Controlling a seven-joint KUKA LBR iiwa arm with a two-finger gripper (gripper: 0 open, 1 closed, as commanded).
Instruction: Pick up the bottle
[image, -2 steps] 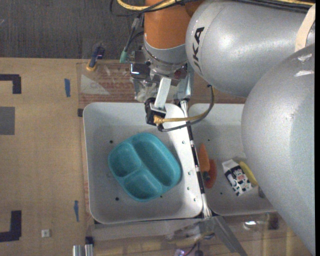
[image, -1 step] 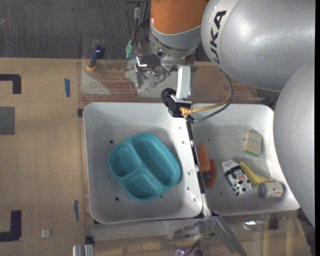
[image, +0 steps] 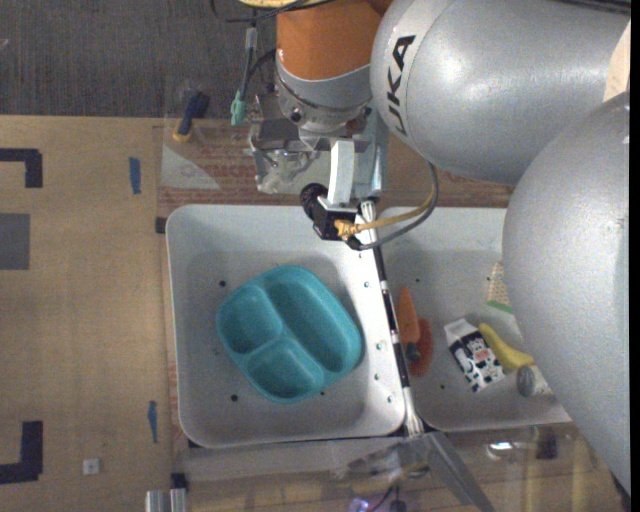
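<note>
The arm's wrist, with its orange band, hangs high over the back rim of the left bin, and the gripper (image: 288, 168) shows as a cluster of metal parts beneath it. In the right bin (image: 450, 270) lie a small white container with black cow patches (image: 473, 356), a yellow banana-shaped piece (image: 503, 347), an orange carrot-shaped piece (image: 409, 318) and a greyish item (image: 529, 381) partly hidden by the arm. Which of these is the bottle I cannot tell. The gripper is well away from all of them, up and to their left.
A teal divided plate (image: 290, 331) lies in the middle of the left bin (image: 190, 300). A green-and-white item (image: 496, 288) peeks out by the arm's edge. The big grey arm links cover the right bin's right side. A yellow cable (image: 400, 218) loops below the wrist.
</note>
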